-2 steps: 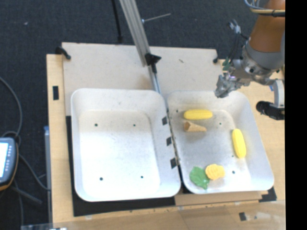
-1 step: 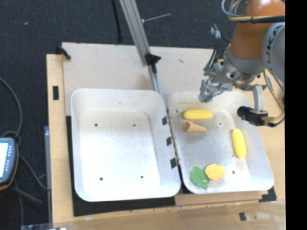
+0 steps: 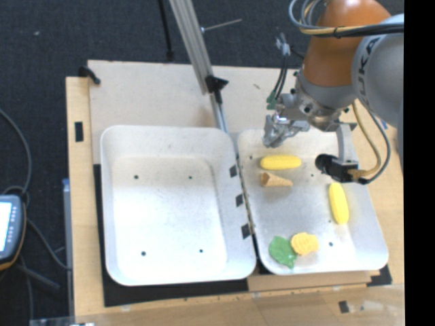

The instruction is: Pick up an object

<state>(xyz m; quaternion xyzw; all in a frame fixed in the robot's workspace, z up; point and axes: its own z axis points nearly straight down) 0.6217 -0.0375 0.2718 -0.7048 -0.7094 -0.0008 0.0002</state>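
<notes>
Yellow corn cob (image 3: 280,162) lies near far edge of right bin (image 3: 370,240), tan cone piece (image 3: 275,179) touching its near side. Pincer (image 3: 274,138) hangs just beyond cob, at bin's far-left corner; cannot tell how wide it stands, nothing seen in it. Risks: descent onto bin rim instead of cob; cob rolling off fingers; cone nudged or caught alongside. Second yellow cob (image 3: 338,203) near right edge, green-and-yellow pieces (image 3: 293,247) by near edge.

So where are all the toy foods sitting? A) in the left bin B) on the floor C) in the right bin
C, the yellow corn, the cone, the other yellow piece and the green and orange bits all lie in the right bin.
</notes>
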